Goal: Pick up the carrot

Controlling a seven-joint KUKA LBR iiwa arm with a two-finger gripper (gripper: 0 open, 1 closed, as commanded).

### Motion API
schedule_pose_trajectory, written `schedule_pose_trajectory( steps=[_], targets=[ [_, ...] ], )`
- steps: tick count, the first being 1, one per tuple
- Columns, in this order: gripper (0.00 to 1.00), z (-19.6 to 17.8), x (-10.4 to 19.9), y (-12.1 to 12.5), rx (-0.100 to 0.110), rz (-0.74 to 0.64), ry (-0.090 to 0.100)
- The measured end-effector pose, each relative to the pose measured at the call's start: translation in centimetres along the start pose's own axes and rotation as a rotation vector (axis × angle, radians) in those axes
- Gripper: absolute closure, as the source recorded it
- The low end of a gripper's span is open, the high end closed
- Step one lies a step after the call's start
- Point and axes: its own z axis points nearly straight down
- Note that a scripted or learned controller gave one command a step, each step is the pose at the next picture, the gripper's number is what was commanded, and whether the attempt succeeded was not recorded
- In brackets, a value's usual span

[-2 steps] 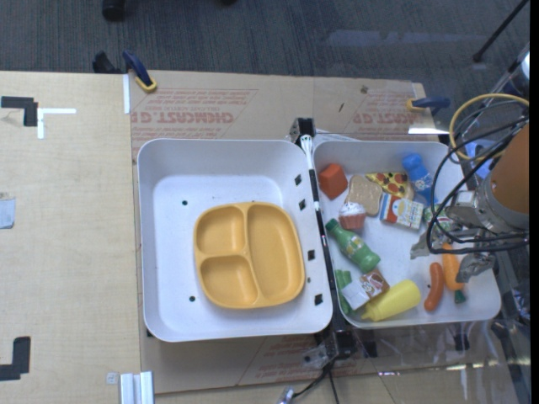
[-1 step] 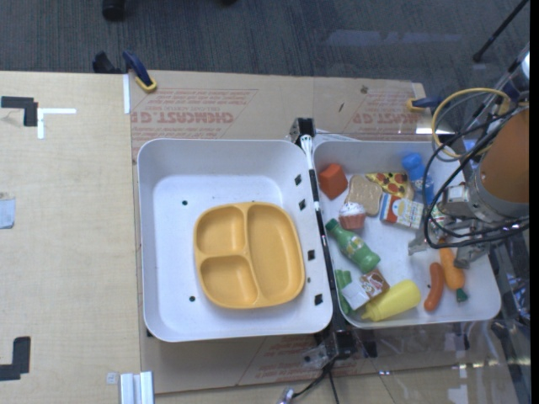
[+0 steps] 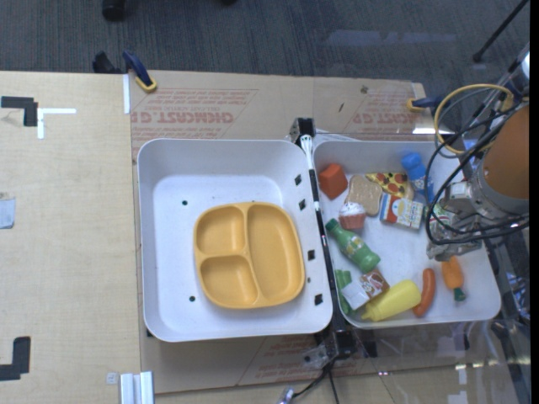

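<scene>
A: Where does the carrot (image 3: 454,274) lie?

B: In the right bin (image 3: 484,310), near its right wall. Take the sausage (image 3: 427,291) as the mark: the carrot is just to the right of it, a narrow gap between them.

A: Which way does it point?

B: Its long axis runs roughly up and down the view, a little tilted. The green stub is at the lower end, toward the bin's near rim; the orange body points up toward the gripper (image 3: 455,244).

A: And the gripper?

B: It hangs just above the carrot's upper end, up and right of the sausage, under a tangle of cables. Whether its fingers are spread or closed, I cannot tell, and nothing shows between them.

A: What crowds the spot?

B: Left of the sausage lies a yellow bottle (image 3: 392,300), touching a small packet (image 3: 365,288). Further up and left is a green bottle (image 3: 352,245), then a slice of bread (image 3: 365,193), a pizza slice (image 3: 389,179), a carton (image 3: 404,211), a blue piece (image 3: 413,165) and a red block (image 3: 333,179).

A: The other bin?

B: The left bin (image 3: 160,225), well left of the sausage, holds a yellow divided plate (image 3: 249,255).
</scene>
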Motion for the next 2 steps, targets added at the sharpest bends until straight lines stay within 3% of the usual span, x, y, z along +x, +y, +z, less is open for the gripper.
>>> schedule_pose_trajectory(
  steps=[1,2],
  targets=[
    [0.0,-0.17,-0.18,-0.11,0.003,-0.002,-0.002],
    [0.0,0.37,0.29,0.87,0.014,-0.081,0.002]
  ],
)
